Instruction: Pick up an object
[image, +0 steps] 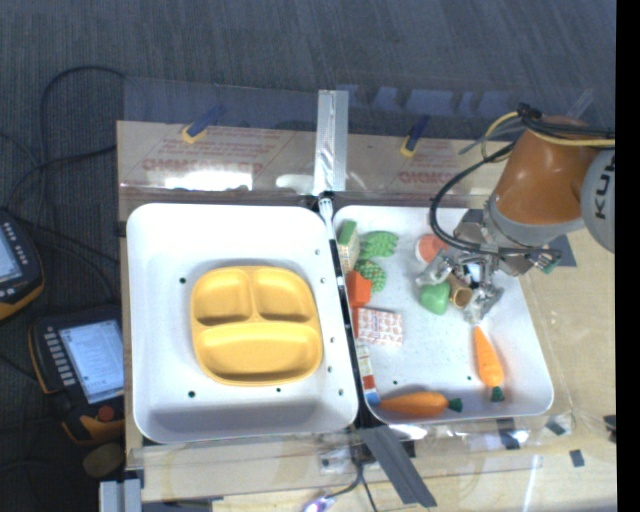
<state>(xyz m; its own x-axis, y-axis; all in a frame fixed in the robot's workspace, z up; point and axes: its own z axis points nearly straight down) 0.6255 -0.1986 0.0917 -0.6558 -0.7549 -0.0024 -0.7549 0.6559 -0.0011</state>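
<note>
My gripper (462, 282) hangs low in the right bin (525, 345), near its upper right part, under the orange band of the arm (540, 180). A green rounded toy (434, 297) lies right at the gripper's left side, touching or nearly touching it. A small brown piece (461, 296) shows directly under the gripper. Just up and left of the gripper, a red-and-white piece (430, 246) is partly hidden by it.
The right bin also holds two green leafy toys (375, 245), an orange-red piece (358, 288), a checkered packet (379, 327), a carrot (487, 360) on the right and another carrot (415, 404) at the front. A yellow divided plate (257, 323) lies in the left bin (160, 300).
</note>
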